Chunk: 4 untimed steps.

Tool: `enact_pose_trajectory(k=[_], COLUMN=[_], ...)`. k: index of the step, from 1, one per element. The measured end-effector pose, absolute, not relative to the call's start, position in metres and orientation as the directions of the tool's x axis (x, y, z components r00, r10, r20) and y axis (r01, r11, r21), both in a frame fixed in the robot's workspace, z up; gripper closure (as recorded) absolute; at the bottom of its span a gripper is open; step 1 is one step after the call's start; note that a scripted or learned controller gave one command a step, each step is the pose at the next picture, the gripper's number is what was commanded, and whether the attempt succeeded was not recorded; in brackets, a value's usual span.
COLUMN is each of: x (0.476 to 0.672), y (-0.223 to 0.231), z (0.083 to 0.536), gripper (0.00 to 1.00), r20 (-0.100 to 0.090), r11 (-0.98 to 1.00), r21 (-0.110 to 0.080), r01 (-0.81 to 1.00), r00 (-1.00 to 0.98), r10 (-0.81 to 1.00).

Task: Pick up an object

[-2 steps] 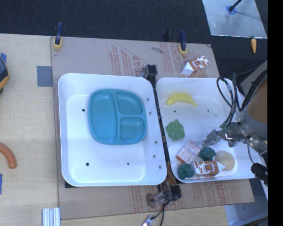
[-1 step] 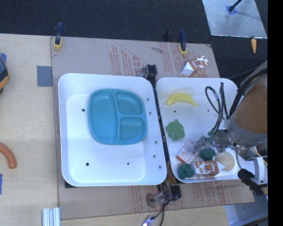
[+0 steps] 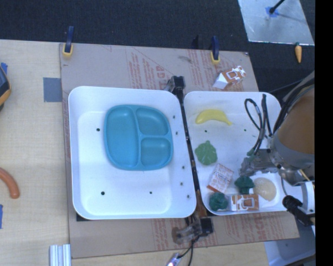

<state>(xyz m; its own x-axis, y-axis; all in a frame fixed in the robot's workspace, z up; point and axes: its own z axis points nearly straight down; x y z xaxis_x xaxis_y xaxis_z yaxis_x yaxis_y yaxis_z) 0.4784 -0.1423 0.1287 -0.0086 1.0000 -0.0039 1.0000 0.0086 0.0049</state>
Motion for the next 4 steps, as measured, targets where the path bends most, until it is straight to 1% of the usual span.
enact_pose_trajectory(k=[1, 2, 3, 4], x=[0.480, 0.535, 0.535, 0.477], y=[-0.213, -0.138, -0.138, -0.155], z=[0.184, 0.211, 0.211, 0.114], gripper=[1.00, 1.00, 0.00, 0.00], r20=[-0.001, 0.000, 0.000, 0.000], r11=[0.002, 0.006, 0.005, 0.005], r21=[-0.002, -0.003, -0.003, -0.005], r01=[1.000, 1.000, 1.000, 1.000], r00=[-0.002, -0.006, -0.005, -0.005], r10=[1.000, 1.000, 1.000, 1.000])
